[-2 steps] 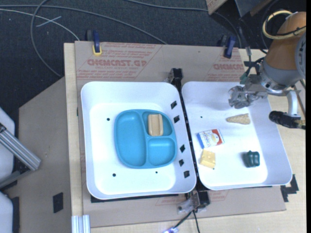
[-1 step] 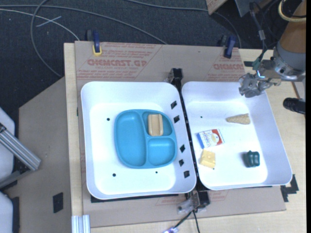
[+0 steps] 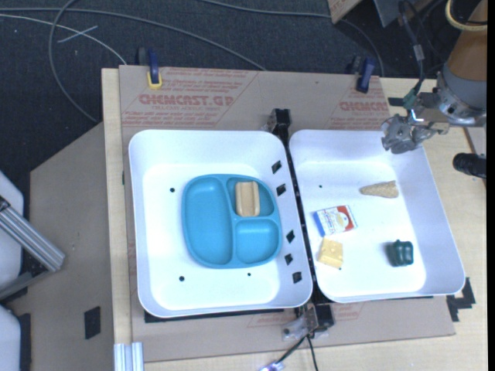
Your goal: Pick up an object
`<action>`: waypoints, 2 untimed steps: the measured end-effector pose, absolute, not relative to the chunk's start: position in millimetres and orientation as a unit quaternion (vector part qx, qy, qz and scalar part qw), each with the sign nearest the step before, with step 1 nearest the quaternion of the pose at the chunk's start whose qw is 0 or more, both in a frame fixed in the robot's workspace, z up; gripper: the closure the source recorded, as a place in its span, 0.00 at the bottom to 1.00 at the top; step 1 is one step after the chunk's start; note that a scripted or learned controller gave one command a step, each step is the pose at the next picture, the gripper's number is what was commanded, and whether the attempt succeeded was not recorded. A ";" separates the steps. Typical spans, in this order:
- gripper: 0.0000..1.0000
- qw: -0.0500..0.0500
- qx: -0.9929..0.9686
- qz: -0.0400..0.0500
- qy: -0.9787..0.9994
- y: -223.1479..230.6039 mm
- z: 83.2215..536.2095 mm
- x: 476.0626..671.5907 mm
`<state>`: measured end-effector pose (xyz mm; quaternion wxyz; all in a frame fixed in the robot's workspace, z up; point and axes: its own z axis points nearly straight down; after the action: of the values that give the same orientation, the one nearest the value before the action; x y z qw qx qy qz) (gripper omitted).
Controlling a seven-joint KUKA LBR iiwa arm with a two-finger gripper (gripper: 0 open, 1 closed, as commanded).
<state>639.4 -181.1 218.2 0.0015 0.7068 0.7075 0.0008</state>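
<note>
Seen from above at a slant, a pale wooden tabletop [image 3: 116, 230] carries two shallow white plastic bins side by side on a sheet of brown printed cardboard [image 3: 201, 91].

The left white bin [image 3: 151, 277] holds a blue plastic divided plate [image 3: 205, 226] with three compartments. A tan, bread-like rectangular block [image 3: 247, 199] lies in the plate's upper right compartment.

The right white bin [image 3: 433, 230] holds four small loose items, all apart from one another. A beige cone-shaped piece [image 3: 380, 189] lies on its side in the upper middle. Below it and to the left, near the bin's left wall, lies a flat white packet with blue and red print [image 3: 334, 220]. Just below the packet lies a pale yellow wedge like a cheese slice [image 3: 331, 253]. A small dark green chunky object [image 3: 400, 253] sits toward the lower right.

The grey robot arm enters from the upper right. Its metal pincer [image 3: 402, 136] hangs over the far right corner of the right bin, above the cone-shaped piece and clear of it. Nothing shows between its tips; whether they are spread or pressed together cannot be told.
</note>
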 end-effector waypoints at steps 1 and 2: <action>1.00 -0.002 0.705 0.000 0.709 -130.4 211.3 638.9; 1.00 -0.002 0.705 0.001 0.709 -77.2 215.0 642.7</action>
<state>642.7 -77.2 215.0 -0.0017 0.7049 0.7093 0.0007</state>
